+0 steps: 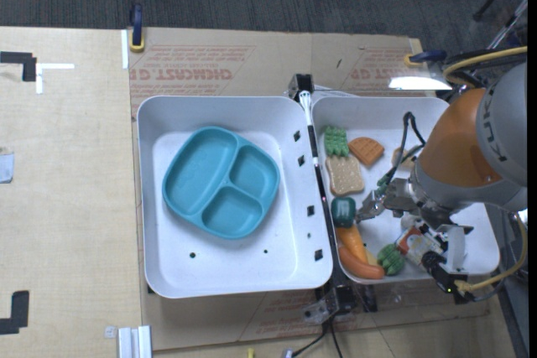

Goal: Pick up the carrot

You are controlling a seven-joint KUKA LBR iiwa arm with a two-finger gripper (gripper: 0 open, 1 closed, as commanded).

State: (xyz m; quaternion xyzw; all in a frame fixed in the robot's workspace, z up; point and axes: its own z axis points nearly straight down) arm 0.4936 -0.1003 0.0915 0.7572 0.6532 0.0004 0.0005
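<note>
Camera view: carrot [352,250] lies just below-left of the claw [372,206].

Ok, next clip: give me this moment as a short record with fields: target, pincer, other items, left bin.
target: carrot, lying near the front left corner of the right bin
pincer: above the right bin, just right of the carrot's green top; nothing visibly between its fingers
other items: bread slice, green piece, orange piece, broccoli
left bin: holds a blue divided plate
</note>
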